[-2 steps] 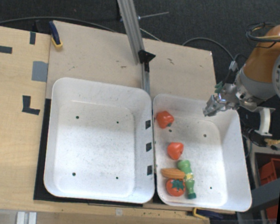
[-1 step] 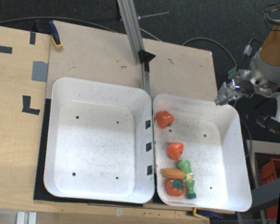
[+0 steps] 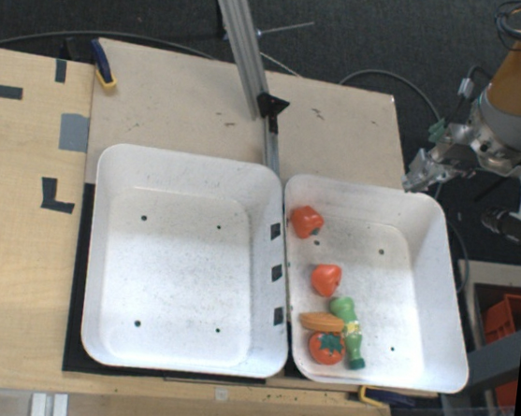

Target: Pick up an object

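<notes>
From my screen the gripper (image 3: 422,172) hangs just past the upper right corner of the right bin (image 3: 441,272), outside its rim, and I cannot tell how it is set. The objects lie well apart from it, down and to its left inside that bin: a red piece (image 3: 306,221) near the upper left wall, another red piece (image 3: 325,279) below it, then a cluster of green piece (image 3: 343,309), orange carrot-like piece (image 3: 321,322), and tomato-like piece (image 3: 325,348) near the bottom.
</notes>
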